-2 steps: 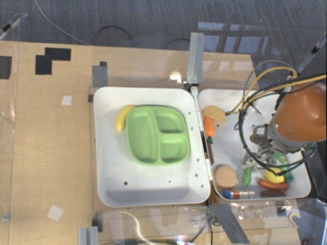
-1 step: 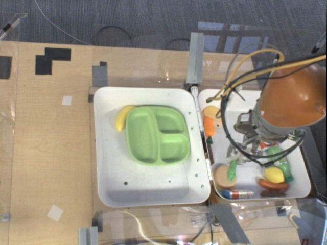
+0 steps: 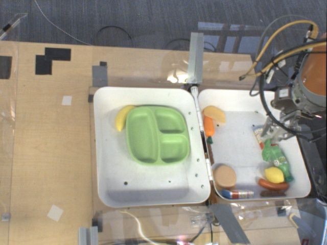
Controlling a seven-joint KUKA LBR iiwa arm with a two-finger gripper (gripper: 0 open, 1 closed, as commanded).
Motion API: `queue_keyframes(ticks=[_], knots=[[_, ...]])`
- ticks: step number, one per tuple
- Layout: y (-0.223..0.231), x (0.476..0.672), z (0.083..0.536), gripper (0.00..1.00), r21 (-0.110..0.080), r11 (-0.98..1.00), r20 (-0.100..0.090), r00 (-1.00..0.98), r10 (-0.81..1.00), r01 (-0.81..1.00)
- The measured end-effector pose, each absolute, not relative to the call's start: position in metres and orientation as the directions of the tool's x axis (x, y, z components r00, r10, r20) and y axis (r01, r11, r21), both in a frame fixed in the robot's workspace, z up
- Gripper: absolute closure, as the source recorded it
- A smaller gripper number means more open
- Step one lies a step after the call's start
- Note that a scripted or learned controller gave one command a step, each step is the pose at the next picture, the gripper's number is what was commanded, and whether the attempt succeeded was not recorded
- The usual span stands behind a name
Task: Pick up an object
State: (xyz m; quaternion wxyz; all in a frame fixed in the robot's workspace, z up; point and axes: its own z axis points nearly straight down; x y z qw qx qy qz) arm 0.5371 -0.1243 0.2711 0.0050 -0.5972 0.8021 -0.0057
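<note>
Starting nearest the camera: a slim marker-like stick with red, white and blue sections lies along the near wall of the right white bin, its length running left to right.
Round item: a tan, flat-topped bun-like disc sits just behind the stick, in the near-left corner of that bin.
Near-right cluster: a reddish-brown sausage-shaped toy lies left to right, with a yellow lemon-shaped toy touching its far side.
Likely target: a crumpled green plastic packet with a pale printed patch rests just behind the lemon; its long axis runs near to far, tilted slightly rightward at the near end.
Key relation: the packet lies directly on the near side of the two-finger gripper, closer to it than anything else in the bin.
Gripper state: metal fingers hang low over the right side of the bin floor; whether they are spread or pressed together I cannot tell, and nothing visibly sits between them.
Far-left of right bin: an orange carrot-like piece lies near to far against the dividing wall, with a pale orange wedge-shaped slice behind it.
Left bin: a green three-compartment plastic plate sits in the left white bin, a yellow banana toy touching its far-left edge.
Writing: the packet's patch is too small to read; no brand is legible.
</note>
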Motion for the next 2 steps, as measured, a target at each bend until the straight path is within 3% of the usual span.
queue_keyframes(ticks=[1, 2], knots=[[-0.046, 0.536, 0.304, 1.00, -0.010, 0.453, -0.008, -0.453, -0.892, -0.892], [-0.028, 0.489, 0.317, 1.00, -0.008, 0.661, -0.008, -0.661, -0.750, -0.750]])
